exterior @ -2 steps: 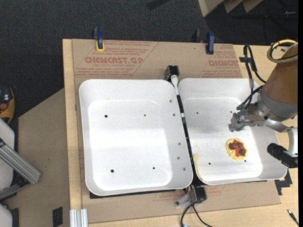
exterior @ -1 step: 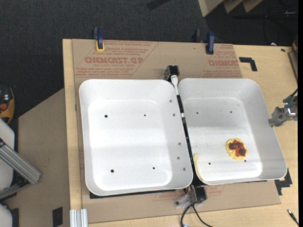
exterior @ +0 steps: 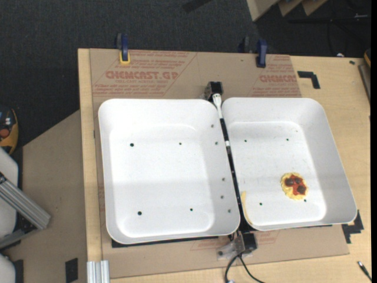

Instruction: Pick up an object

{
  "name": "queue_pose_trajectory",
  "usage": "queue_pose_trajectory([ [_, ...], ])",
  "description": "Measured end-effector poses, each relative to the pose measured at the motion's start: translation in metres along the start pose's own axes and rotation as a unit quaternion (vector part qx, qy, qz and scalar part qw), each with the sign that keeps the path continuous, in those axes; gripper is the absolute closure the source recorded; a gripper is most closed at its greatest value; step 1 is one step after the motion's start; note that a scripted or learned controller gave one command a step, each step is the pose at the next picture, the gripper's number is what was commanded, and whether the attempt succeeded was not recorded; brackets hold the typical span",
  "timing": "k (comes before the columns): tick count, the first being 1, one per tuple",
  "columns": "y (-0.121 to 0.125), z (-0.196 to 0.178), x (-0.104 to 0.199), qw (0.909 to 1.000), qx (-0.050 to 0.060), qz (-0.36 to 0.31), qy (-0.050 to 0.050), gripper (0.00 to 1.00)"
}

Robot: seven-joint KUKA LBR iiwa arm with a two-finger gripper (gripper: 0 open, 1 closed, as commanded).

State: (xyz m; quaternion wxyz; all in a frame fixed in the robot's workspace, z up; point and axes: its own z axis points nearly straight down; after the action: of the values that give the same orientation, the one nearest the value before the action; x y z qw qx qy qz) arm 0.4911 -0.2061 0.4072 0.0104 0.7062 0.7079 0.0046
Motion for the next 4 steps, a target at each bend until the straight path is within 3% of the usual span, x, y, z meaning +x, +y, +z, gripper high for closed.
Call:
queue_pose_trajectory([
  [1, -0.014, 0.085, 0.086, 0.9999, 0.015, -0.003, 0.007, 1.0],
  [2, -0.005, 0.146, 0.137, 0.9999, 0.014, -0.001, 0.006, 1.0],
  [3, 0.067, 0.036, 0.194, 1.0, 0.002, -0.003, 0.004, 1.0],
  [4, 0.063, 0.093, 0.21, 0.9999, 0.013, 0.0, 0.004, 1.0],
])
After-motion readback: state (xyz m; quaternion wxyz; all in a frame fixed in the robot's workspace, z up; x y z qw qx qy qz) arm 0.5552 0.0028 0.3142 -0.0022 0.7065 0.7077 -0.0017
